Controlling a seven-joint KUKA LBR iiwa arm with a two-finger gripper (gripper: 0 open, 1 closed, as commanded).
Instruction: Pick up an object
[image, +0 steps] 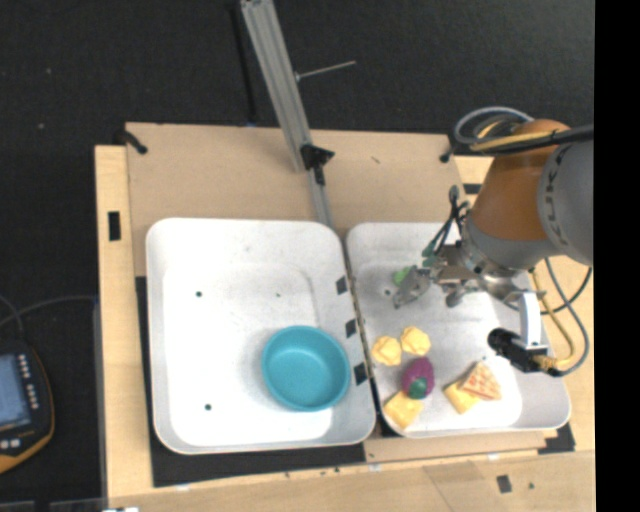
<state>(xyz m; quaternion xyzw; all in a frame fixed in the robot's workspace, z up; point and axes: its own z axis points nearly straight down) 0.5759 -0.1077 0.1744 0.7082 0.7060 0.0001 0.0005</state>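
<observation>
1. Nearest the camera, along the bottom edge of the right bin (545, 415), a yellow block (403, 410) is lying at the lower left corner, with a yellow-and-orange wedge (473, 386) sitting off to its right.
2. Just above the yellow block, a purple and green piece (418, 377) is resting, touching or nearly touching the block.
3. A little farther back, two small yellow pieces (400, 346) are sitting side by side close to the bin's left wall.
4. In the left bin (200, 260), a blue bowl (305, 367) is standing upright in the lower right part, near the divide between the bins.
5. Farther up the right bin, the gripper (412, 285) is hanging over bare bin floor, above the cluster of toys and apart from them; whether its claw is spread or pressed together, I cannot tell, and nothing is showing between it.
6. Behind it, the arm (520, 200) with its orange band is reaching in from the right.
7. Farthest back, a grey metal rail (285, 90) is slanting up from between the bins.
</observation>
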